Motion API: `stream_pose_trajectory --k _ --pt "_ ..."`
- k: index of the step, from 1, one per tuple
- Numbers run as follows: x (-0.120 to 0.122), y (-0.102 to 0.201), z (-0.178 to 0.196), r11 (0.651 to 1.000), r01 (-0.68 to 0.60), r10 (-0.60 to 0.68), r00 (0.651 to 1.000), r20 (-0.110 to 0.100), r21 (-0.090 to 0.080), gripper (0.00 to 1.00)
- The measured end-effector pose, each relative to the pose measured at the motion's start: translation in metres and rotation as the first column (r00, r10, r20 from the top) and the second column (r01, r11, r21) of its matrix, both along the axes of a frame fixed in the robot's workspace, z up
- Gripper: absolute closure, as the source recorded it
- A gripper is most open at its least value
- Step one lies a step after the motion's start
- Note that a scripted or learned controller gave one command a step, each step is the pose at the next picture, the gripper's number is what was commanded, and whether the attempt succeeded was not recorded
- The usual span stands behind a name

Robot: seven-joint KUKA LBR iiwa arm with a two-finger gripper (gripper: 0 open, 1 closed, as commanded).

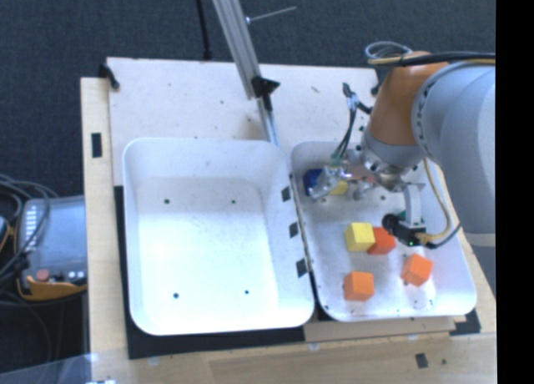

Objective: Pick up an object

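Blocks lay in the right bin [455, 295], toward its near end. Nearest the camera sat an orange cube [359, 285] at about 6 o'clock in that bin, with a second orange block [417, 270] at 4 o'clock, well apart from it. Just beyond them, near the bin's centre, a yellow cube [360, 236] touched a red-orange block [382, 243] on its 3 o'clock side. Farther back, at 11 o'clock in the bin, the gripper [329, 184] hung low over a blue object [313, 179] and a small yellow piece [339, 189]; whether it was open, closed or holding anything could not be told. The grey arm [450, 140] reached in from 3 o'clock. At 9 o'clock stood the left bin [133, 165].
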State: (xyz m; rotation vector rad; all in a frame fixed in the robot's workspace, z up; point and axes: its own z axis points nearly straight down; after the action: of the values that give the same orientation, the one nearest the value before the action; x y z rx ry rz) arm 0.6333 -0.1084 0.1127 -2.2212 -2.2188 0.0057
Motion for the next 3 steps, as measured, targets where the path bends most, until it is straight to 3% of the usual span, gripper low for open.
stream_pose_trajectory --k 1,2,3 --pt "0.000 -0.001 -0.016 1.000 0.001 -0.001 1.000 0.002 0.000 0.00" --pt "0.001 -0.002 -0.004 1.000 0.005 -0.005 1.000 0.006 0.000 1.00" --pt "-0.006 -0.007 0.055 1.000 0.004 -0.004 1.000 0.010 0.000 1.00"
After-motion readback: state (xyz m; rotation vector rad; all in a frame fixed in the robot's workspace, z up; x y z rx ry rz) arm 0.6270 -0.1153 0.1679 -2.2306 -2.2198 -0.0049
